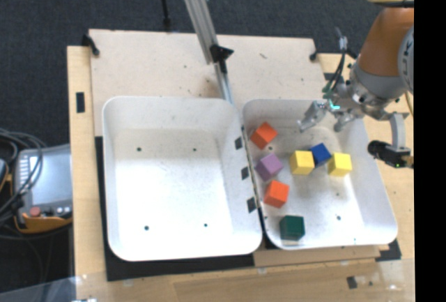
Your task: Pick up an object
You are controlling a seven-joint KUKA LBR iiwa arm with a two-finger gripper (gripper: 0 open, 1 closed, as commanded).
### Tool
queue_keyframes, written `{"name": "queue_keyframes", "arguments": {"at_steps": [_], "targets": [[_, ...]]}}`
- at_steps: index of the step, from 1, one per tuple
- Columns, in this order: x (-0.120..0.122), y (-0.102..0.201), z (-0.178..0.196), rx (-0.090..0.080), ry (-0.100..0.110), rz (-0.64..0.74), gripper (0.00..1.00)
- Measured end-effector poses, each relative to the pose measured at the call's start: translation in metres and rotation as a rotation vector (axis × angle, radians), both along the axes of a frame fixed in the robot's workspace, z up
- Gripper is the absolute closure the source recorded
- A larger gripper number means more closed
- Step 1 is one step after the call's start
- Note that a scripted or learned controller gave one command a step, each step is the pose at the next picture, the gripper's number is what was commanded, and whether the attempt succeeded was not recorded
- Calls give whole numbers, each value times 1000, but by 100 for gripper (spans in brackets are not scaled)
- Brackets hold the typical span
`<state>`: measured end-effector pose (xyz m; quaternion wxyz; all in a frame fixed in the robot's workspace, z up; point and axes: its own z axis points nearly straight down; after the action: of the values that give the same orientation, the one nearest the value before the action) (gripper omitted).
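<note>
You're looking at the gripper (325, 116) hanging over the right bin's (380, 204) far edge, near its far-right corner, fingers spread apart and nothing between them. Nearest pick candidates are sitting just toward the near edge from the jaws: the blue cube (320, 153) almost directly below in the view, touching the yellow cube (302, 162) on its left, with a second yellow cube (340, 164) just beside it on the right. That cluster is tight, so a finger coming down may be landing on a neighbour instead of straddling one block. Cleaner targets, I'd judge: the orange cube (263, 134) near the bin's far-left corner, standing apart, or the green cube (293, 227) alone by the near edge. A purple cube (269, 166) and another orange cube (277, 192) are lying along the left wall, close to it, leaving little finger room on that side. Cubes have no long axis, only yaw to match. Bin floor is flat, white, smooth. The left bin (111, 175) is sitting beside it.
</note>
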<state>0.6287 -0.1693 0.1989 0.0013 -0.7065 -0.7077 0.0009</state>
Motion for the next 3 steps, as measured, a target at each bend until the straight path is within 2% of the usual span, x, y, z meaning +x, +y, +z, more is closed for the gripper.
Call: {"name": "queue_keyframes", "arguments": {"at_steps": [1, 3], "targets": [[1, 0, 3, -2, -4, 2, 0], [5, 9, -89, -2, -2, 3, 0]]}}
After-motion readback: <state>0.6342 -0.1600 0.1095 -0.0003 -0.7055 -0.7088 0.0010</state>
